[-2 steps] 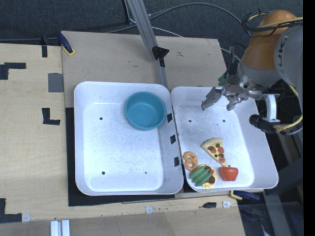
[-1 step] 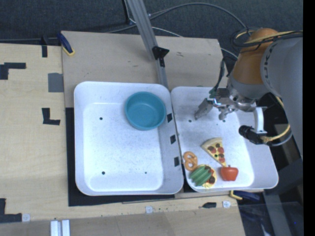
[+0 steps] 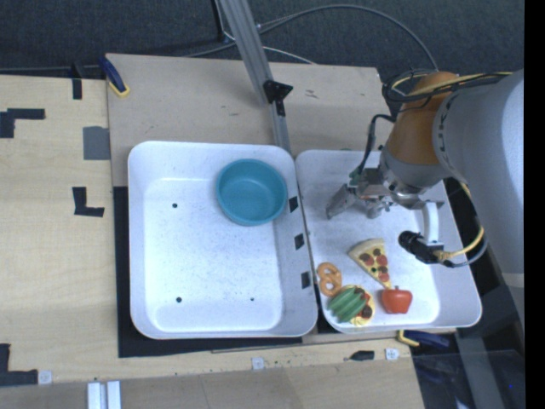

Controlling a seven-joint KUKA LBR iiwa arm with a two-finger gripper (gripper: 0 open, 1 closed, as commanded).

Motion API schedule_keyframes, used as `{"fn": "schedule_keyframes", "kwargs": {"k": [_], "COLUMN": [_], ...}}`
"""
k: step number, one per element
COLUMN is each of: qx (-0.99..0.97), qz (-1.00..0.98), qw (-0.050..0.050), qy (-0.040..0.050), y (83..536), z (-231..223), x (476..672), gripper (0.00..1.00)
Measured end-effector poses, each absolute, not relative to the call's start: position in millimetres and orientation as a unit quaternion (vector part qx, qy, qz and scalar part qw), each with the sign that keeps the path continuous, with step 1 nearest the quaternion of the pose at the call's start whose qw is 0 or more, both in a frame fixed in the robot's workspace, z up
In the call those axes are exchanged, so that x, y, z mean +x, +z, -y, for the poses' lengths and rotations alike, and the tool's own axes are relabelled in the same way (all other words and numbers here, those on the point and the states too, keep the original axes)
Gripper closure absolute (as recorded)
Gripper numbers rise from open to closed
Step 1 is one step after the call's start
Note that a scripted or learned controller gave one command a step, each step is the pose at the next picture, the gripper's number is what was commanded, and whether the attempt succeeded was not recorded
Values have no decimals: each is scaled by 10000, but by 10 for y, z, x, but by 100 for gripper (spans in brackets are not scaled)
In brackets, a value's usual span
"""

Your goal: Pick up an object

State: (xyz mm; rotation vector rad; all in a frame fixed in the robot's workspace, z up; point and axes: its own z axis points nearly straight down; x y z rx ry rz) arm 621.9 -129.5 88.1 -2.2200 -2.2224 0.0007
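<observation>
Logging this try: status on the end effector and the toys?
End effector over right bin, nothing visibly held. Pizza slice, pretzel, tomato at near end. Blue bowl in left bin.

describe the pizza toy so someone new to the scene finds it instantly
Look in the right bin, toward its near end, where the small toys cluster. The pizza slice lies farthest up, a yellow wedge with red dots, unlike the pretzel, green toy and tomato.

Even, soft overhead light, faint shadows, and perhaps slightly blurred detail throughout.
</observation>
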Motion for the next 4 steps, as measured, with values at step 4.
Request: {"fn": "schedule_keyframes", "kwargs": {"k": [4], "qx": [-7071], "qz": [7071], "qw": [-19], "qy": [-13], "y": [2622], "z": [1310], "x": [6166], "gripper": [100]}}
